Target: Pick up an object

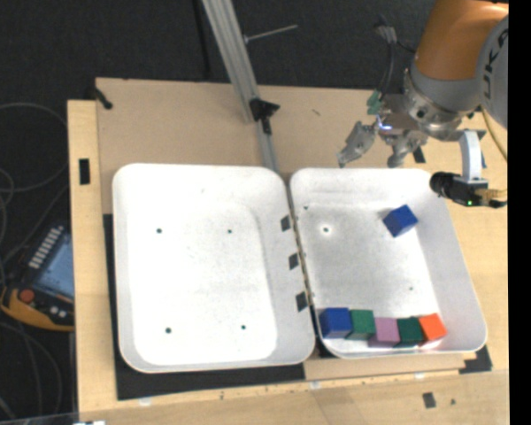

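The arm (460, 34) is reaching in from the right, its orange band sitting above the grey wrist, and the gripper (378, 151) is hanging over the bench (186, 122) just beyond the far edge of the right bin (451, 255). Its two fingers (355, 146) are standing apart with nothing between them. Inside the right bin, a blue cube (400, 220) is lying tilted by itself toward the far right corner, near the gripper but apart from it. Along that bin's near edge five blocks are sitting in a row, touching or nearly touching: a blue block (335, 321) toward the near left corner, then a green block (363, 323), a purple block (387, 330), a dark green block (411, 330) and an orange block (433, 327) toward the near right corner. The left bin (142, 255) is lying beside the right one, their inner edges meeting at a seam with small dark clips (294, 261). A metal rail (234, 56) is slanting across the bench's far edge.
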Tool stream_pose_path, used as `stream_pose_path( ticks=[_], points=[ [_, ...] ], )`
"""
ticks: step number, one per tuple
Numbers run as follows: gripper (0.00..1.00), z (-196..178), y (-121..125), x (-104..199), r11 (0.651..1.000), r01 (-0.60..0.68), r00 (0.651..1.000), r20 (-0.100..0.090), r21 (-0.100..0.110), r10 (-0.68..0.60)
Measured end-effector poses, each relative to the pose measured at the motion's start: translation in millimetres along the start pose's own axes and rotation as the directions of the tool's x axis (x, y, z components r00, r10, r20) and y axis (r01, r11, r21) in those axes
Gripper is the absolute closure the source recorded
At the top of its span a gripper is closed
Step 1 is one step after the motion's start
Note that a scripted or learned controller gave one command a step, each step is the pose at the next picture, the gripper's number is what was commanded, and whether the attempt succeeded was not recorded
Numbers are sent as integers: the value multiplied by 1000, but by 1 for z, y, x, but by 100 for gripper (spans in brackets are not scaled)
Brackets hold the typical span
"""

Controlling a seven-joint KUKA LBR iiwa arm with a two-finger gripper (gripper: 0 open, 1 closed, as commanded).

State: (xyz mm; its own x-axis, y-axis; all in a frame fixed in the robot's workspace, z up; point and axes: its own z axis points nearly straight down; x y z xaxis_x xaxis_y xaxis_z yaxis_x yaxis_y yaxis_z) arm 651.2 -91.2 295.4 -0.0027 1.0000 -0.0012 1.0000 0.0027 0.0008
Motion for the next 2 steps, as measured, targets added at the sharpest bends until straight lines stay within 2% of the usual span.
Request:
stream_pose_path(
  ticks=[1,2],
  points=[
    [0,92,12,-89,1000,-9,1000,2,8,9],
    [0,168,-5,-119,1000,2,1000,9,-23,-2]
  ],
)
